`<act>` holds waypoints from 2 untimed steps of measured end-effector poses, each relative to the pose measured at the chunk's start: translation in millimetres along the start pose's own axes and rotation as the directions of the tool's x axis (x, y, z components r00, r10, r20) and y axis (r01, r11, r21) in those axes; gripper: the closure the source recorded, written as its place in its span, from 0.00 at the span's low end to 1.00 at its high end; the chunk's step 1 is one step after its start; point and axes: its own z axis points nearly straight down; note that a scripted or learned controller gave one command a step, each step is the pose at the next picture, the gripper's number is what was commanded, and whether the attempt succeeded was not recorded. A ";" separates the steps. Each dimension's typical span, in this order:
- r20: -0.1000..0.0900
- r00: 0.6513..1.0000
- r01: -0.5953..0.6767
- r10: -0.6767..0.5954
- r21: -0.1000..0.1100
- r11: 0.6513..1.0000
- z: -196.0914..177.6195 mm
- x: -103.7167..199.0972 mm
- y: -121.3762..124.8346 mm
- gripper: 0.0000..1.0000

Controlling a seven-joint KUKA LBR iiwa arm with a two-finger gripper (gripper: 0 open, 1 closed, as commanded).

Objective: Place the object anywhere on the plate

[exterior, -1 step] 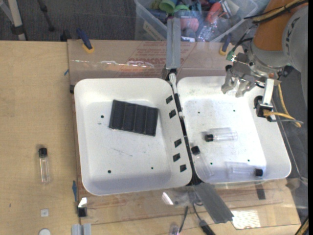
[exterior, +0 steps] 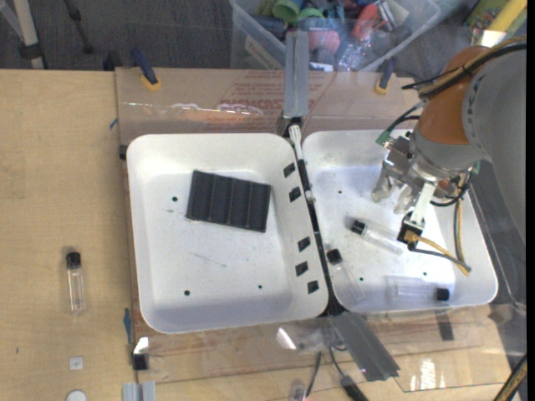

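1. Fingers: spread apart with nothing between them, poised over the right bin
2. Task object: a clear vial with a black cap. It lies flat on the bin floor just beside the fingers, on their side toward the view's lower edge, and is not touched by them
3. A second vial lies farther from the fingers in the same direction, near the bin's front wall
4. Target: the dark ribbed plate in the left bin, well apart from the fingers and across the wall between the bins
5. Handling, as judged: light and stiff, with a smooth round body that is probably slippery and apt to roll. Treat it as fragile in case it is glass
6. Hold point: close across the clear body near its middle, with the fingers set crosswise to the long axis. Avoid the cap end, where the vial could pivot out
7. Release low over the plate, where the ribs may check rolling
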 end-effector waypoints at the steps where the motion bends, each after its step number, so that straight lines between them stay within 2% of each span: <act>1: 0.000 0.998 -0.060 0.060 -0.001 0.998 -54.1 74.6 -129.9 1.00; 2: -0.002 0.872 -0.490 0.490 -0.004 0.872 -142.3 100.0 -168.4 1.00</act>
